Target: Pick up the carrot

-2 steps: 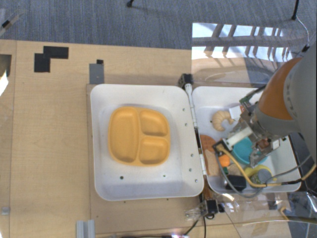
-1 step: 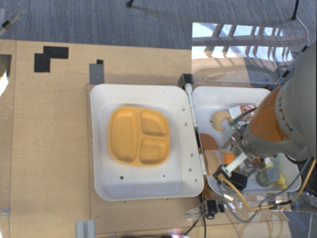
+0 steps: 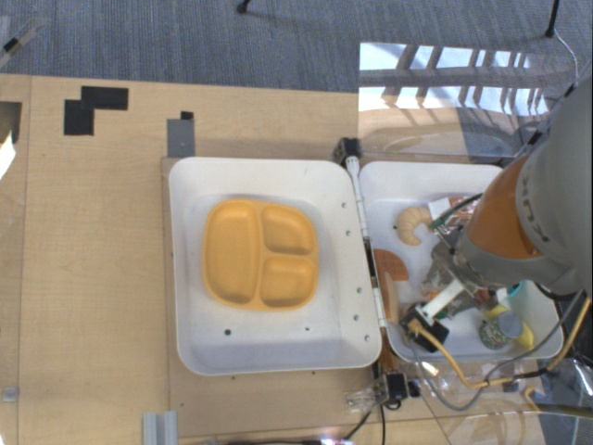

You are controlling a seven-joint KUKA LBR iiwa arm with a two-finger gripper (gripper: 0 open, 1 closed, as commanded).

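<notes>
Carrot (image 3: 390,272): is that the orange-brown tapered thing in the right bin?
— I take it so, though I cannot be sure; let me go by size. The bench (image 3: 93,323) is pale wood; the two white bins sit on it side by side, close along their middle walls.
— And the arm?
— The arm (image 3: 547,193), grey with its orange band (image 3: 496,221), reaches in from the right and hangs over the right bin (image 3: 394,188), covering much of that bin's right half; the left bin (image 3: 338,327) bears a yellow divided plate (image 3: 261,253) near its middle, with three compartments.
— The gripper?
— The gripper (image 3: 460,284) is low over the middle of the right bin, below the orange band; the arm hides its tip; whether it is spread or pressed together I cannot tell, nor whether it touches or holds anything.
— So where is the carrot in relation to it?
— On the bin floor, close along the left wall; broad end toward the far side, narrowing toward the near edge; it is near the gripper, with a strip of white floor between them.
— Anything smaller?
— A pale crescent-shaped thing (image 3: 414,222) lies just beyond the carrot's broad end; a greenish round thing (image 3: 498,330) and a small yellow thing (image 3: 526,335) sit together toward the bin's near right corner.
</notes>
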